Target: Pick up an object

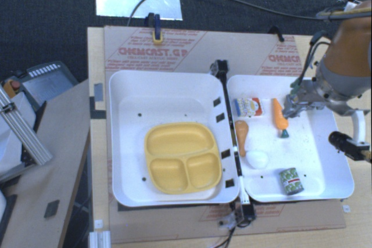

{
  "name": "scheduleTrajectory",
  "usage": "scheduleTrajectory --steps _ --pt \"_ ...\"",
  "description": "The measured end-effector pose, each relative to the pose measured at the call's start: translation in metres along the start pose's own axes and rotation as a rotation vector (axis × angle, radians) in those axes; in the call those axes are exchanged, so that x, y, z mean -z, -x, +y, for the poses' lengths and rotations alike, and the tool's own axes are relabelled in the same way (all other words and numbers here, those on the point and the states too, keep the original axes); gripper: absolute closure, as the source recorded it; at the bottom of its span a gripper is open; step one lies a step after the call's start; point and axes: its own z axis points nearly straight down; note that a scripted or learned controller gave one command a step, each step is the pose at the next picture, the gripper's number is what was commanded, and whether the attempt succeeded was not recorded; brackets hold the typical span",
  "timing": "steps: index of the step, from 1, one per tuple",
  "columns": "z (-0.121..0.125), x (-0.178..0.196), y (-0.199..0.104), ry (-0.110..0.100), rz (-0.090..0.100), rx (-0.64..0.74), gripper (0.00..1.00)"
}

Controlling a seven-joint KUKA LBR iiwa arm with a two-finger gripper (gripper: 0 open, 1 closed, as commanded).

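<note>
The right bin holds several small objects. An orange toy carrot with a green tip lies in its upper middle. Left of the carrot is a small red-and-white packet, and below that lie a tan drumstick-shaped piece and a white egg. A green can lies on its side near the front. My gripper hangs just right of the carrot's upper half, right at its edge. Nothing appears to be lifted.
A yellow divided tray sits in the left bin. A black divider runs between the bins. The arm's grey and orange body hangs over the right bin's far right side. Grey equipment stands to the left of the bench.
</note>
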Motion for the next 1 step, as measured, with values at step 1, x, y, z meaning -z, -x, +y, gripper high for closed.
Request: scheduleTrajectory --steps 1 --pt "0.0065 -0.0074 -0.0499 -0.002 0.001 0.000 1.00"
